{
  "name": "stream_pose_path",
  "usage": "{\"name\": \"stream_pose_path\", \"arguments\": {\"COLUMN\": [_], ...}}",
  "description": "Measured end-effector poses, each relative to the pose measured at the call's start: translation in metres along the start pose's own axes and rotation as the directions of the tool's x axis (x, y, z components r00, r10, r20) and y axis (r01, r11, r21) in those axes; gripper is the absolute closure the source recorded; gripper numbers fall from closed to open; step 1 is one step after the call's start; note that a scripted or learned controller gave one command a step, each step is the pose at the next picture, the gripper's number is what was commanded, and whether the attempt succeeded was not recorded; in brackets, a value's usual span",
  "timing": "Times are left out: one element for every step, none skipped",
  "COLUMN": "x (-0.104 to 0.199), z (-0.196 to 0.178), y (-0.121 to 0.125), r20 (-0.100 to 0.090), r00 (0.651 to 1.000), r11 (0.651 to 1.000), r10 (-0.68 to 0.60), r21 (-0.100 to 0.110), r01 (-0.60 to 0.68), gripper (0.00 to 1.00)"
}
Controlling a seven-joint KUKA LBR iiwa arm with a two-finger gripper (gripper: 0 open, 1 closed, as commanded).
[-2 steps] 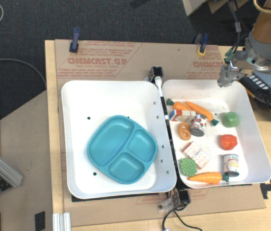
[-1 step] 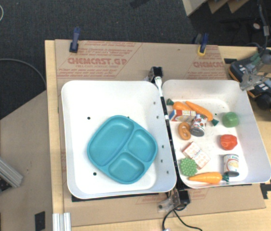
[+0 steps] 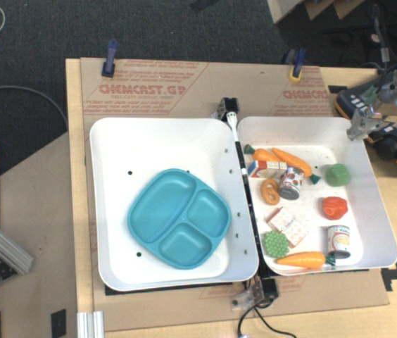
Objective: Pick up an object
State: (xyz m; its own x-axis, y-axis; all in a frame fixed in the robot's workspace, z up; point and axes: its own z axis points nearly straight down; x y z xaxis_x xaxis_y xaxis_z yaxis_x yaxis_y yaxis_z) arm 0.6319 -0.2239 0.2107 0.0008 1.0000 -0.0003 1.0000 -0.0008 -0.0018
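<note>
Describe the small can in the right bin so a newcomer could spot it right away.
Start at the right bin, the one crowded with toy food. Look to its near right corner: the can stands there, just below the red tomato and right of the carrot. It is the one white cylinder with a printed label and a green rim.

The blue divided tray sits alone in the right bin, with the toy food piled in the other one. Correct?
Not quite. In the camera view the blue divided tray sits alone in the left bin; the toy food, such as the carrot, lies in the right bin.
</note>
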Motion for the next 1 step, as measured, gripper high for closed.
{"name": "stream_pose_path", "arguments": {"x": [-0.0003], "z": [0.0169], "y": [-0.1186], "r20": [-0.005], "r00": [1.0], "r11": [1.0], "r10": [0.005], "r21": [0.007], "r01": [-0.005], "gripper": [1.0]}}
